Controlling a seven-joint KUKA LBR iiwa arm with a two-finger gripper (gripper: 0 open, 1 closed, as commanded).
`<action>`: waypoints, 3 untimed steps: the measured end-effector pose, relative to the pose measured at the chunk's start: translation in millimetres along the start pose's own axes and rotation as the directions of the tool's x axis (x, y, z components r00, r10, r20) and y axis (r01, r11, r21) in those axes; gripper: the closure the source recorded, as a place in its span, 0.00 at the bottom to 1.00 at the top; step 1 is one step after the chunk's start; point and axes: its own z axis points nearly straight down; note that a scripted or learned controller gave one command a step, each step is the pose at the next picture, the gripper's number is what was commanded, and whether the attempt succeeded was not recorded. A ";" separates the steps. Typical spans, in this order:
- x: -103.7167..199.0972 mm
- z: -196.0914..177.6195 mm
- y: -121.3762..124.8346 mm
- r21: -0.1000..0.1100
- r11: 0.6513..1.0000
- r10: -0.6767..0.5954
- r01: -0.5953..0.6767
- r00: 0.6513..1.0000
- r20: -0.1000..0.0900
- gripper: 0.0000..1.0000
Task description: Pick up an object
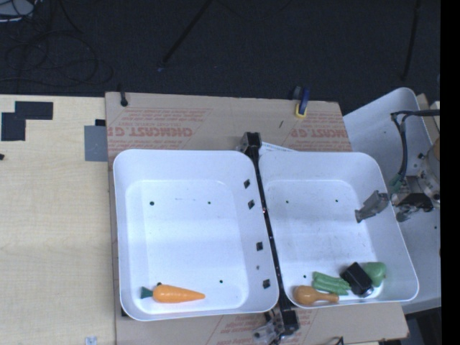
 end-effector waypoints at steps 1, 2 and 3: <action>69.8 55.9 70.1 0.000 1.000 -0.008 0.008 1.000 -0.002 0.00; 83.4 150.7 128.9 0.000 1.000 0.001 -0.001 1.000 0.001 0.00; 83.2 142.3 129.0 0.002 1.000 -0.001 0.001 1.000 0.001 1.00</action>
